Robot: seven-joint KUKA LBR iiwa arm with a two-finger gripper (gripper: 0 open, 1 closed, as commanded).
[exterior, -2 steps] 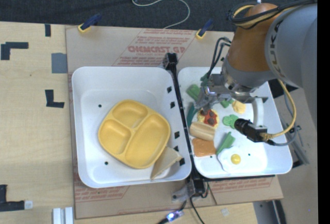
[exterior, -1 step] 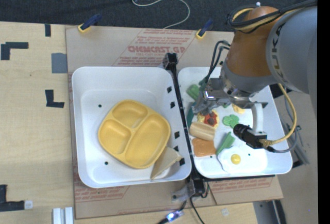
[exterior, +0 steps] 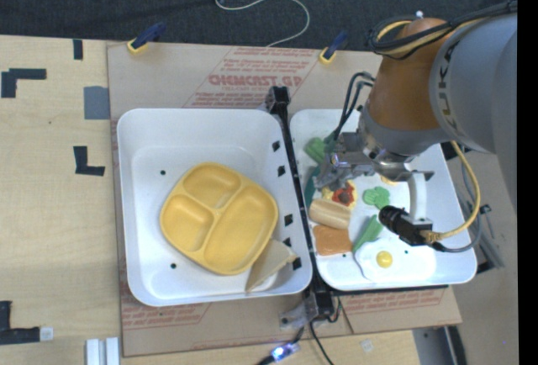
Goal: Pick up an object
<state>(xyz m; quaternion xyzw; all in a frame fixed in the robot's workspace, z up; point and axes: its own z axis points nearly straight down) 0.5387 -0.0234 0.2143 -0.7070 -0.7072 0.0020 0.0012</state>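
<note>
My gripper [exterior: 340,172] is low in the right bin [exterior: 445,271], over a pile of toy food near the bin's left wall. Close around it lie a hot dog in a bun [exterior: 329,209], a green leafy piece [exterior: 317,148] and a teal piece [exterior: 310,182]. Further toward the front sit an orange slice [exterior: 333,240], a green pea pod [exterior: 368,230], a round green piece [exterior: 376,196] and a fried egg [exterior: 382,259]. The arm's wrist hides what lies directly beneath it.
The left bin [exterior: 134,187] holds a yellow divided plate [exterior: 218,218] and a beige wedge [exterior: 269,266] at its front right corner. A black divider [exterior: 290,170] runs between the bins. Cardboard lies under both bins.
</note>
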